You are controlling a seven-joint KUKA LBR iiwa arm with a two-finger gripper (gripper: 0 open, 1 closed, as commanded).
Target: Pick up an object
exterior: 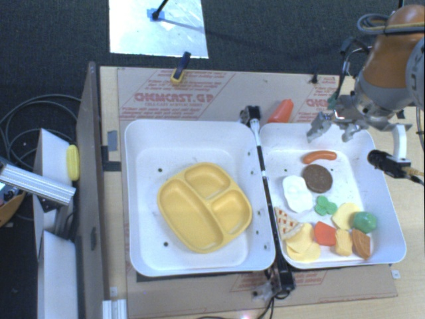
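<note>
We see toy food in the right bin [388, 208], with the end effector [333, 126] above its far edge.
Nearest lie the pizza slice [285, 222] and broccoli [364, 220], then the brown patty [317, 177] and sausage [319, 156]; beyond them the end effector's fingers are spread, pinching nothing.

Right bin [382, 198]: back strip bare, open; toy food [325, 224] crowds front half, gaps tight.
</note>
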